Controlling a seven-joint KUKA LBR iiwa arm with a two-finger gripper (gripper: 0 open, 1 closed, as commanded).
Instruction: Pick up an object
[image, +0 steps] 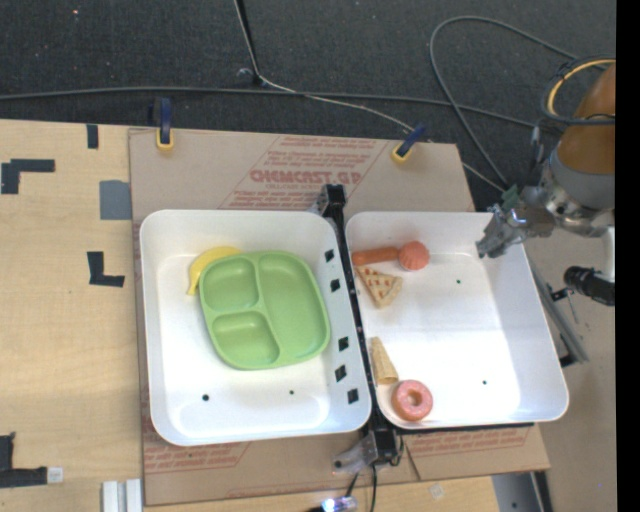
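Your fingers (497, 238) hung over the right bin's rim (520, 262); I couldn't tell their opening. Descending there risked striking the rim, well apart from the pink drumstick (392, 256).

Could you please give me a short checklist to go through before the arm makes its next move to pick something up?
1. End effector position: over the right bin's upper right corner, above the rim. Ok.
2. End effector carrying nothing: cannot tell; it is too small and blurred.
3. Targets within the right bin: pink donut, waffle piece, orange drumstick-shaped toy and cone, all along its left side. Ok.
4. Spacing: the waffle piece touches the drumstick-shaped toy, and the cone lies against the donut. Not ok for a clean single pick.
5. Left bin: green divided plate partly covers a yellow banana. Not ok for grasping the banana.
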